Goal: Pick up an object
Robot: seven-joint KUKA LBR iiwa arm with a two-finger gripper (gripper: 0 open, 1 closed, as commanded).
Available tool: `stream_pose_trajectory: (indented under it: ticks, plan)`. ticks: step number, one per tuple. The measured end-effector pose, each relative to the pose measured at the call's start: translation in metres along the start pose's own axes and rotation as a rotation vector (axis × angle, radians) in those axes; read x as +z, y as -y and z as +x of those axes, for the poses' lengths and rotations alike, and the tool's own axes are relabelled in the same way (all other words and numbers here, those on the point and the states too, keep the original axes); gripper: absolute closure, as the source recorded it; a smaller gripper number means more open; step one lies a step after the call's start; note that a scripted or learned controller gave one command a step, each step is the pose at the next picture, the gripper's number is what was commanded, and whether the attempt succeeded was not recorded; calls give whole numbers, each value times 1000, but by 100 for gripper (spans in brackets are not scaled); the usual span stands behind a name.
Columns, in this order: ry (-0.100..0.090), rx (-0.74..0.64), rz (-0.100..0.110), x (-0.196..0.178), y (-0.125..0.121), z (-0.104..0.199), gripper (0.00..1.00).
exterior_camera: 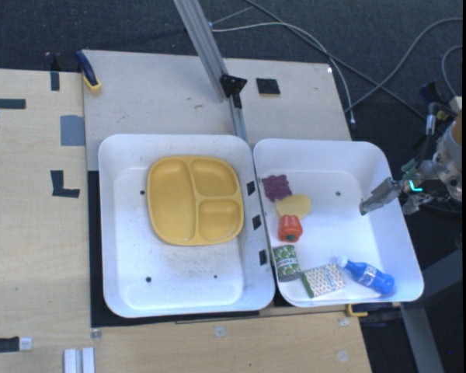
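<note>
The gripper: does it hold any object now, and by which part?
Nothing is held. The gripper hangs at the right bin's right rim, apart from the objects lying in it.

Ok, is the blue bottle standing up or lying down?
Lying down: the blue bottle rests on its side on the right bin's floor, white cap toward the left.

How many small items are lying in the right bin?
6, mostly along its left side: purple piece, yellow piece, red-orange piece, green can, patterned packet, and blue bottle at the front right. None looks hidden.
</note>
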State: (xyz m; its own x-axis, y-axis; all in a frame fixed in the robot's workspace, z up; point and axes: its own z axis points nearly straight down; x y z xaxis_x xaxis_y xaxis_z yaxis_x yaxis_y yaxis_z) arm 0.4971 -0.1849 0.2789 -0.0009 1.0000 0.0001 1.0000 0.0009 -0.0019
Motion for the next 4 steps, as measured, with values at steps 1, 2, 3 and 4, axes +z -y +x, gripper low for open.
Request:
stream_pose_trajectory:
  ticks: [1,2,3,4]
  plan:
    - [0,0,0,0,0,0,0]
    - [0,1,2,47,-7,-3,0]
    - [-1,2,5,98,0,-10,0]
    - [-2,1,5,163,1,-8,0]
